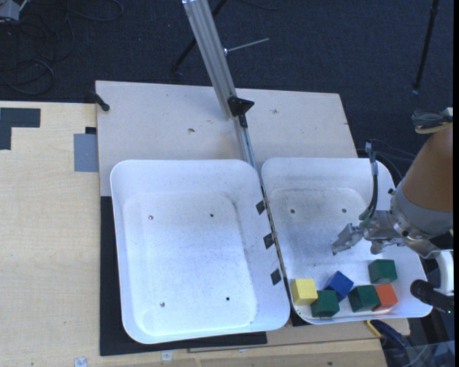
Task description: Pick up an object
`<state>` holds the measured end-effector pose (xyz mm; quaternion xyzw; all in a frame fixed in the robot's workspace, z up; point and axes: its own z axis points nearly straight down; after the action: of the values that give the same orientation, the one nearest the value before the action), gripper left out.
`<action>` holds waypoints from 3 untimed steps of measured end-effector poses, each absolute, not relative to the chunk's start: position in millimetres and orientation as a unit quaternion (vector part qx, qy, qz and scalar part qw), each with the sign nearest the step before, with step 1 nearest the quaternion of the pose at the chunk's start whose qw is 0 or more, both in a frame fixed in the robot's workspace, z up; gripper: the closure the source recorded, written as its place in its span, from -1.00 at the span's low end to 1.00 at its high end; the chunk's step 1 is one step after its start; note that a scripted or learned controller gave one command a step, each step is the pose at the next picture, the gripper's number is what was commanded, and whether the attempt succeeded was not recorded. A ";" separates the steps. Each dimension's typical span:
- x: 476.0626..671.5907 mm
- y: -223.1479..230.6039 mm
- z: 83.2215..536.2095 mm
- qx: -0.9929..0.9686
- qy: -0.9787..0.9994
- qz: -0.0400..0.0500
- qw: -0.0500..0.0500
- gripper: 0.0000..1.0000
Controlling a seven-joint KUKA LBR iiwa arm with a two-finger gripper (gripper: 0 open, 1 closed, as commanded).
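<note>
Where the left bin (138, 205) lies bare across mid-frame, the right bin (306, 182) crowds its lower rim with blocks: yellow block (304, 290), blue block (340, 283), green blocks (363, 297), orange block (385, 295), squarish, no long axis; gripper (350, 239) above them, fingers apart, holding nothing.

Pale bench (168, 121) carries two white bins: left bin (130, 205), right bin (314, 176), side by side.

Grey arm (424, 219), orange band, metallic claw (350, 239).
</note>
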<state>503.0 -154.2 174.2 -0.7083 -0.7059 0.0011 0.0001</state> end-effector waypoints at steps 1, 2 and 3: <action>559.0 -109.4 154.5 -0.705 -0.709 0.000 0.000 -1.00; 555.6 -62.8 192.1 -0.706 -0.708 0.000 0.001 -1.00; 523.5 -27.9 239.5 -0.706 -0.708 -0.001 0.001 -1.00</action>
<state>523.5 -27.9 239.5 -0.7059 -0.7083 -0.0006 0.0010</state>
